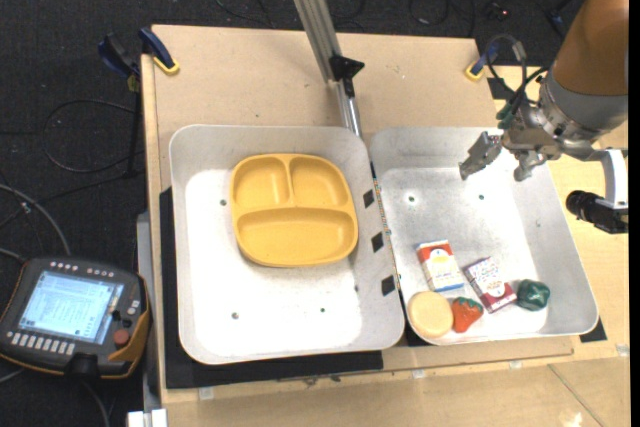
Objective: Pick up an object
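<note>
A: Where were the jaws (505, 156) at that point?

B: Hanging over the far part of the right bin (560, 245), spread apart with nothing between them. The two fingers splayed outward, one toward the bin's middle, one toward its right wall.

A: And the things to pick?

B: All bunched in the near corner of that bin, well apart from the jaws. A carton (441, 267) and a small box (488, 281) lay flat side by side. Just in front sat a pale disc (432, 313), a strawberry (467, 314) touching it, and a green piece (533, 295) by the right wall. The left bin (200, 215) held a yellow tray (294, 210).

A: What looked risky?

B: The crowding, I'd say. With the pieces touching or nearly so, a finger could have landed on a neighbour rather than slipping beside the target, and pushed the cluster aside. The corner wall seemed another hazard: the disc and green piece sat close to the rim, leaving little room for a finger on that side.

A: And the flat ones?

B: The carton and box lay low, so I judged the jaws might close over them and slide off.
</note>
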Robot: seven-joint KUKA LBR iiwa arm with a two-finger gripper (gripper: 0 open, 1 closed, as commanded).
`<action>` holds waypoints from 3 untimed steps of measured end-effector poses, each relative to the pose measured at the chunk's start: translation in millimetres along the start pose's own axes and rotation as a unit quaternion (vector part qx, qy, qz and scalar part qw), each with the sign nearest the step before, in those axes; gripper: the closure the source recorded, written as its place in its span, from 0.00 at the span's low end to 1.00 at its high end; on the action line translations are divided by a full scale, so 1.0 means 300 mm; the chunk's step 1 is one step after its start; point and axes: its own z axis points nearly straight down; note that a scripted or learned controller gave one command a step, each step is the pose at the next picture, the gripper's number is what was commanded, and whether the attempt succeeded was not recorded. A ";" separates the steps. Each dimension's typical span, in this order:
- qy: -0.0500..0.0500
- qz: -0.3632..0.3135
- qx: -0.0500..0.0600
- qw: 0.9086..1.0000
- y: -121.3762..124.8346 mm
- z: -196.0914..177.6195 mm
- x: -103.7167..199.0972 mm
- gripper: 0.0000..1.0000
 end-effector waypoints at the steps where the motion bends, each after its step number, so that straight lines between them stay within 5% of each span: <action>1: 0.000 0.000 0.000 1.000 0.000 0.000 0.000 0.00; 3: 0.001 0.001 0.003 1.000 -0.039 0.417 0.019 0.00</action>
